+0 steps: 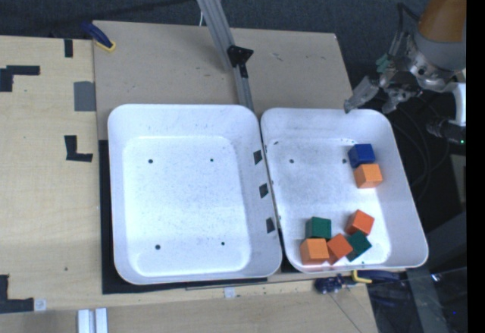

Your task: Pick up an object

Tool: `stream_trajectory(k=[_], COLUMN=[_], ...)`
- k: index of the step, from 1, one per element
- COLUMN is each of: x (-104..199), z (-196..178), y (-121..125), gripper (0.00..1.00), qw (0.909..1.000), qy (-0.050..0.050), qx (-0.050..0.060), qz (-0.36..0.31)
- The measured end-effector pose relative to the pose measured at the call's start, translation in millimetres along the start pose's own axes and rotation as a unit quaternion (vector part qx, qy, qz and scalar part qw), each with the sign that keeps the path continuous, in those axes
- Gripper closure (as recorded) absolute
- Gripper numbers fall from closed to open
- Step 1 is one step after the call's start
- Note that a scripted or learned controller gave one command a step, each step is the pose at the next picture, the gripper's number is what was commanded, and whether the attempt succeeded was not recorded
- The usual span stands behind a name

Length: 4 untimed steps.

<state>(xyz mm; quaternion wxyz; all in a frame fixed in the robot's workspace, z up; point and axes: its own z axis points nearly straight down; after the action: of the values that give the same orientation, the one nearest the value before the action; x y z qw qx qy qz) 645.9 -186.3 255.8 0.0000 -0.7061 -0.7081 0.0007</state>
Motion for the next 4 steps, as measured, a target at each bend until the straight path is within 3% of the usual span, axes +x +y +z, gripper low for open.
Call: stream_trajectory(k=[1, 4], x=[-0.2, -8.7], z=[-0.1, 167.6], y=[-0.1, 0.3], gripper=[0.0, 0.0], qw=[1.0, 1.0], qy=[0.0, 0.0], qx=[0.0, 0.002], qz=[0.0, 0.0])
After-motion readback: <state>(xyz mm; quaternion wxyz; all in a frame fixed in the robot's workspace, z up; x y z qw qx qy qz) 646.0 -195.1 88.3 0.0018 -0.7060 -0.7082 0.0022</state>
